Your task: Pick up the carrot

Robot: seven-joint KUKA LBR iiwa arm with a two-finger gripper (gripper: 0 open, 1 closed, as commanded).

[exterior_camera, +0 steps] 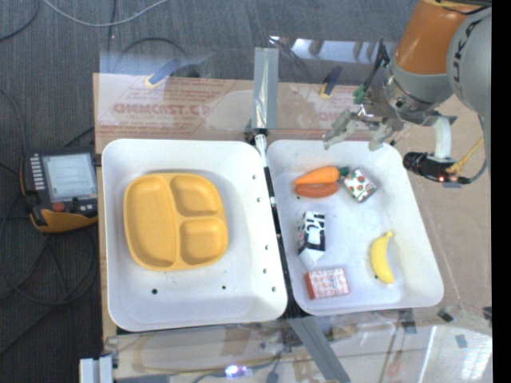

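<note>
Gripper [357, 135] spread, holding nothing, above carrot [317, 180]; carton [314, 232] print unreadable

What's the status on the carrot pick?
Two-finger gripper open, above right bin's far rim. Orange carrot lying untouched in bin. Small patterned box beside its green end.

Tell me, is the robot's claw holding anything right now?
No, nothing is held. The gripper is open above the far edge of the right bin, with nothing between its fingers. The carrot lies in that bin, untouched.

Open, empty hand [360, 133] above right bin's [417, 238] far edge, carrot [317, 177] below.
</note>
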